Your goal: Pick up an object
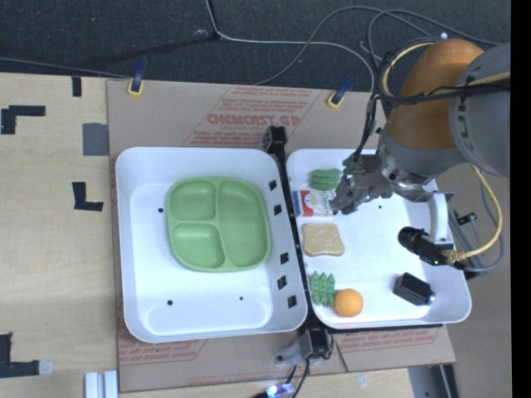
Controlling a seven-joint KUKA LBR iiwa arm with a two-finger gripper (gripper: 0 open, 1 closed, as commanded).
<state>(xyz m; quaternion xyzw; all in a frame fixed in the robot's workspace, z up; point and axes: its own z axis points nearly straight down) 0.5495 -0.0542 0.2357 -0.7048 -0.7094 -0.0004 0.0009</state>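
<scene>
The table [50,222] carries two shallow white bins side by side. The left bin [141,305] holds a pale green divided plate [220,224] with three compartments, lying flat near its middle. The right bin [373,255] holds the small things. The grey arm [440,114] with its orange band reaches in from the right, and its gripper [348,196] hangs low over the bin's far left part; whether the jaws are wide or narrow cannot be told. Just left of the gripper lie a green leafy piece [324,177] and a small red and white carton [313,202]. Nearer sits a tan slice of toast [323,240], then a green ridged toy [321,287] touching an orange ball [349,303]. A black block [412,288] lies to the right.
</scene>
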